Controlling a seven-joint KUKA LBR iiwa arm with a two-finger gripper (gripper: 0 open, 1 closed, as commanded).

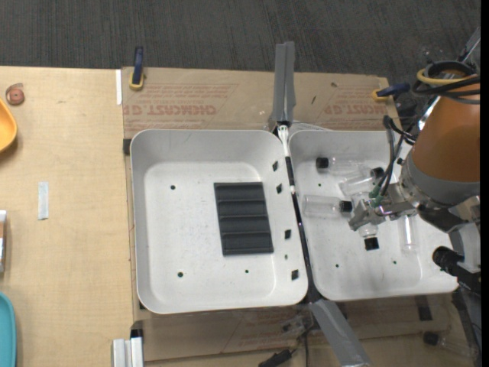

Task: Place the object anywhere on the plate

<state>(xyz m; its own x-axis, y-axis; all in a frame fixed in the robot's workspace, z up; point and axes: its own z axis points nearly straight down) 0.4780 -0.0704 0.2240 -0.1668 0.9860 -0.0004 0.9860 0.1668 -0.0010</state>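
A black ridged plate lies flat in the middle of the left bin. The right bin holds several clear plastic tubes with black caps: one small one near the back left, one lying flat left of centre, and one at the right. My gripper reaches in from the right and hangs low over the centre of the right bin, among the tubes. A small black cap lies just in front of it. I cannot make out anything held in it.
A metal divider runs between the bins at the back. Both bins rest on cardboard with blue clamps at its back corners. To the left is a wooden tabletop with an orange object at its edge.
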